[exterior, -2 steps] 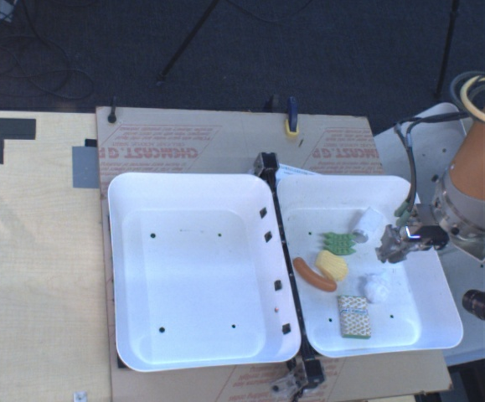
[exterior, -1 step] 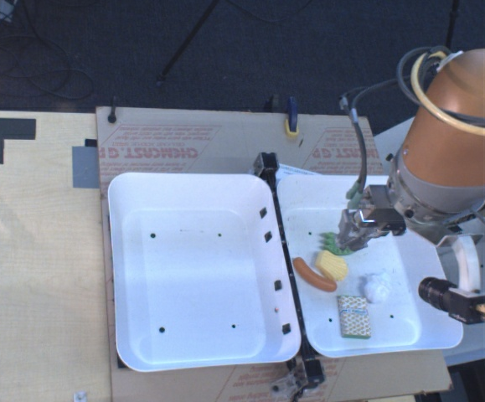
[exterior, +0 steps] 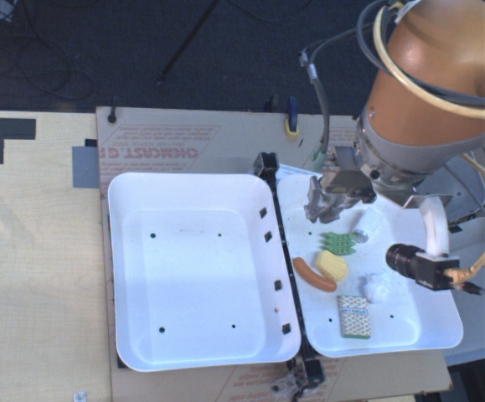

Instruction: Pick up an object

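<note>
The nearest candidate to lift is the small green leafy plastic toy (exterior: 338,242), lying in the upper middle of the right white plastic bin (exterior: 443,337); it looks light, thin and somewhat floppy, so I judge a pinch across its narrow body safer than one at its frilly edge. Just at its 6 o'clock sits a yellow corn-shaped toy (exterior: 332,265), stiff and rounded, likely to roll, and touching that, toward 8 o'clock, an orange sausage-shaped toy (exterior: 314,275), smooth and probably slippery. Further toward 6 o'clock lies a green-and-white checked block (exterior: 354,316), flat-sided and easy to clamp, with a small white crumpled lump (exterior: 377,289) near it at 1 o'clock. The hand (exterior: 327,205) hovers at 11 o'clock of the green toy, close above it, with nothing seen between its fingers; whether they are spread or closed I cannot tell. The central wall between the bins is near at 9 o'clock, so room is tight there; the right bin's floor toward 3 and 5 o'clock gives freer approach. The left white plastic bin (exterior: 129,266) rests on the pale tabletop (exterior: 33,266).
</note>
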`<state>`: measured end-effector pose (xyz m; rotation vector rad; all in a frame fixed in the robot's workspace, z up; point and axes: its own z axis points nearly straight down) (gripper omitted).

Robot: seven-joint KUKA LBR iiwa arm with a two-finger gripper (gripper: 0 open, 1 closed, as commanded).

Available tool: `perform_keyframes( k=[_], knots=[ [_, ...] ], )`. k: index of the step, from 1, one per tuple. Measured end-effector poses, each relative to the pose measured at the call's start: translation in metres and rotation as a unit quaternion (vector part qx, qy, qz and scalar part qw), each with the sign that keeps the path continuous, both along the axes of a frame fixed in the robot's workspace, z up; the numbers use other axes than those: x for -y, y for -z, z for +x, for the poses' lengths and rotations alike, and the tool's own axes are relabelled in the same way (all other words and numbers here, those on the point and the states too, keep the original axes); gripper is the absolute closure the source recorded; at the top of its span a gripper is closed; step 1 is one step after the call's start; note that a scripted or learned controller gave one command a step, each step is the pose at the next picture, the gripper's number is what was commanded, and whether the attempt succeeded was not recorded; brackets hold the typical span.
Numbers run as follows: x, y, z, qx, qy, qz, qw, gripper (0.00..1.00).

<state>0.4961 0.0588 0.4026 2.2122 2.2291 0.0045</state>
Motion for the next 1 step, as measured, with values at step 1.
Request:
perform_keyframes(
  k=[1],
  knots=[
    [-0.0354, -0.0598, 0.0029, 0.000, 0.002, -0.0001, 1.0000, 1.00]
  ],
)
